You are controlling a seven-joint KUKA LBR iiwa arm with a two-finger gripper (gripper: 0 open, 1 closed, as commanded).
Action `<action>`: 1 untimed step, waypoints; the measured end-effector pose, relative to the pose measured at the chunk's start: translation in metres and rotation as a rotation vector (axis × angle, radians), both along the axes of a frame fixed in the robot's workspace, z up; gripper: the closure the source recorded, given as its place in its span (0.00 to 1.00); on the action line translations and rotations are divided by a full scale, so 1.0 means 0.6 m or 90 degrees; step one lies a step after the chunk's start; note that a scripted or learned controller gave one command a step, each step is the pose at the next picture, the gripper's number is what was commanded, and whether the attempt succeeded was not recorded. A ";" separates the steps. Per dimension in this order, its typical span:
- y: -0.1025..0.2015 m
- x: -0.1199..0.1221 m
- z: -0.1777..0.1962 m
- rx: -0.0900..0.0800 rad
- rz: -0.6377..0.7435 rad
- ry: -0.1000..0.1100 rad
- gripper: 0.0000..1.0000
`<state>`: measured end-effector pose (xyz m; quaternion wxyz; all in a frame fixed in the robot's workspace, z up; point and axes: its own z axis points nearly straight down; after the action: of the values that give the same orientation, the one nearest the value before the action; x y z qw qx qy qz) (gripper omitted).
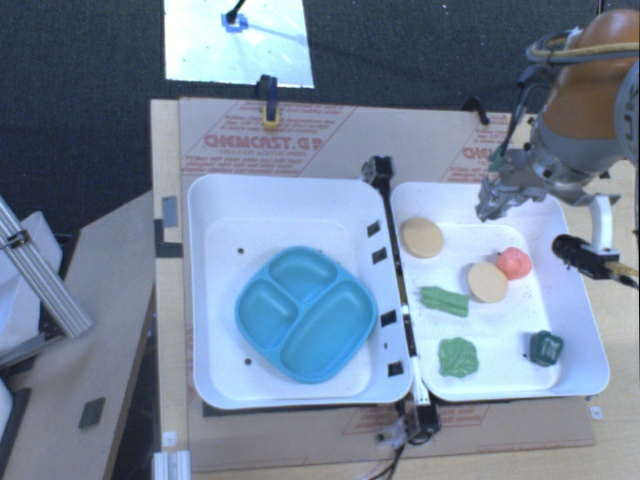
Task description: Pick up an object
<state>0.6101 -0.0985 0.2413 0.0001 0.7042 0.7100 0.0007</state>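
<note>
We saw the grey arm with its orange band reaching in from the right, its two-finger gripper [493, 206] hanging over the far rim of the right-hand shallow white bin [580, 373]. We could not tell how the gripper was set, and nothing showed in its grasp.

The candidates all lay in that bin: a round tan disc [422, 237] near the divider, a second tan disc [488, 283] touching a pink rounded lump [515, 263], a long green piece [444, 301], a leafy green piece [458, 357] toward the near wall, and a small dark green block [546, 347] in the near right corner. The left-hand white bin [215, 208] held a blue sectioned plastic plate [305, 313].

We judged the task to be in its approach step, with no object yet picked. The first tan disc lay nearest the gripper, so the next move would call for shifting over it, or over another piece, and descending squarely; the touching pair looked the harder target.
</note>
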 end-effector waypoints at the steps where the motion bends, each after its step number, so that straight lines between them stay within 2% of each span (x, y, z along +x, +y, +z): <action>1: 0.086 -0.023 -0.022 0.000 0.001 0.001 1.00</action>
<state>0.5960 -0.0470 0.2281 -0.0004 0.7039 0.7103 0.0006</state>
